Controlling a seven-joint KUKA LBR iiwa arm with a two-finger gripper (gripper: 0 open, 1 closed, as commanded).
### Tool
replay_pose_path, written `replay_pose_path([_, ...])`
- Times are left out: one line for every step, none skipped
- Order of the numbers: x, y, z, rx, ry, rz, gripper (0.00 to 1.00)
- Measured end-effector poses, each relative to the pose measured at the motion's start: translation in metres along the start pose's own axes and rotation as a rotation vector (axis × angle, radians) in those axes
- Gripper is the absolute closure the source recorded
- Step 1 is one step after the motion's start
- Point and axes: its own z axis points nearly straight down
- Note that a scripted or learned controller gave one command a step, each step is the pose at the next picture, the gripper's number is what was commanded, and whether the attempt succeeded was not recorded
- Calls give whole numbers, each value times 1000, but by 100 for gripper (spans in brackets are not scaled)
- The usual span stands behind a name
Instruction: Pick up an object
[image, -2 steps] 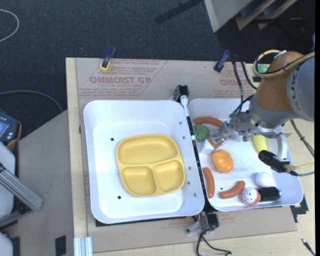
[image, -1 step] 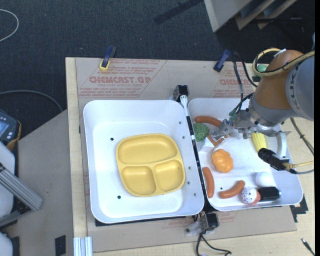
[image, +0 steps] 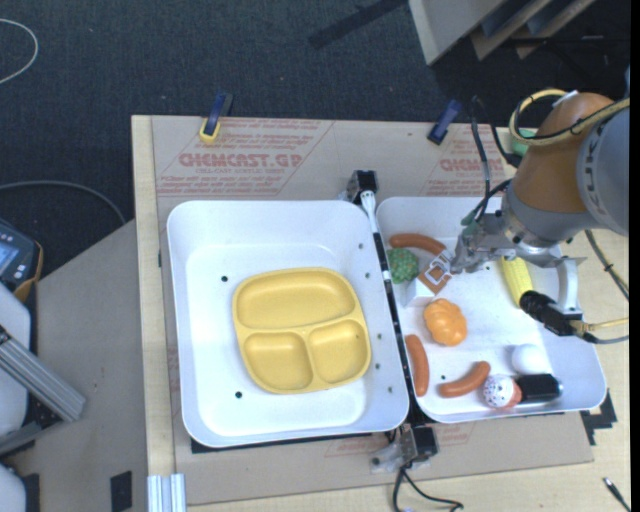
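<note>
1. Two shallow white plastic bins sit side by side on a brown cardboard-covered bench (image: 300, 150). The left bin (image: 200, 300) holds a smooth yellow plastic tray with three rounded compartments (image: 300, 328), lying flat near its centre.
2. The right bin (image: 580, 385) holds toy food. A glossy red-orange sausage (image: 417, 243) lies at its 11 o'clock corner, long axis running roughly 9 to 3 o'clock.
3. Just below that sausage sits a knobbly green broccoli floret (image: 403, 265), close against the wall shared by the bins.
4. A small square white tile with an orange diamond outline (image: 436, 273) lies tilted just right of the broccoli.
5. A rounded, lobed orange pumpkin-like piece (image: 445, 322) rests near the bin's middle.
6. A second sausage (image: 417, 364) hugs the left wall, pointing 12 to 6 o'clock; a third (image: 465, 380) lies slanted at the bin's 6 o'clock.
7. A speckled pink-white ball (image: 497, 392), a white egg shape (image: 526, 357), a black block (image: 540, 386) and a yellow cylinder (image: 516, 282) crowd the right side.
8. The gripper (image: 462, 258) hangs just right of the tile; whether its claw is open or closed cannot be told.
9. Bare floor shows between pumpkin and egg.
</note>
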Motion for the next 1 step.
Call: replay_pose_path([4,-5,-59,20,-1,-1,100])
